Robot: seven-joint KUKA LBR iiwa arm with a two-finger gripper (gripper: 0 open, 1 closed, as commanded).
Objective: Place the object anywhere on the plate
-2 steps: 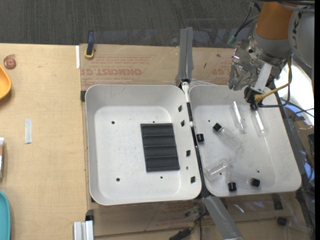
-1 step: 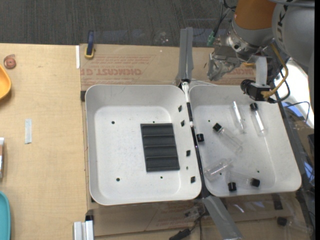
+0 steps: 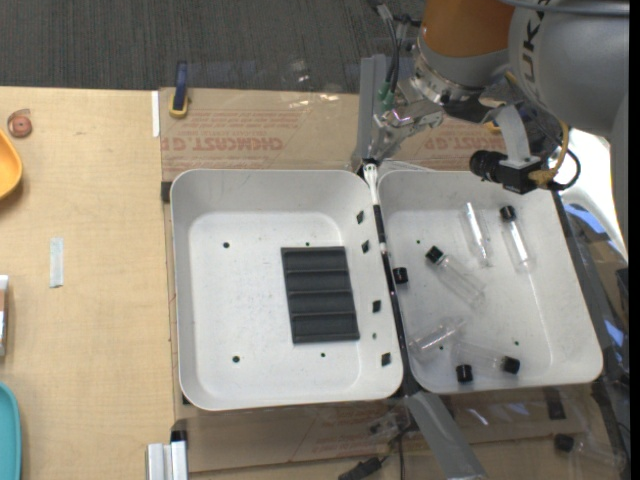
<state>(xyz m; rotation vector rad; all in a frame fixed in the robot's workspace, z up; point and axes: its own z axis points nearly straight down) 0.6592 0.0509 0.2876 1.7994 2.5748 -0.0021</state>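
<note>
A dark grey ribbed plate point(image 3: 319, 294) lies flat in the middle of the left bin point(image 3: 200, 218). Several clear vials with black caps lie scattered in the right bin point(image 3: 570, 298), among them one vial point(image 3: 477, 234) and another point(image 3: 516, 242) near the back, and a third point(image 3: 456, 278) in the middle. My gripper point(image 3: 374, 143) hangs above the back edge where the two bins meet, behind both the plate and the vials. Nothing can be seen between its fingers.
Loose black caps point(image 3: 464, 373) lie near the right bin's front. Cardboard point(image 3: 250, 133) lies behind the bins, with a blue clamp point(image 3: 180, 86) on it. An orange item point(image 3: 6, 168) and a teal item point(image 3: 6, 433) sit at the bench's left edge.
</note>
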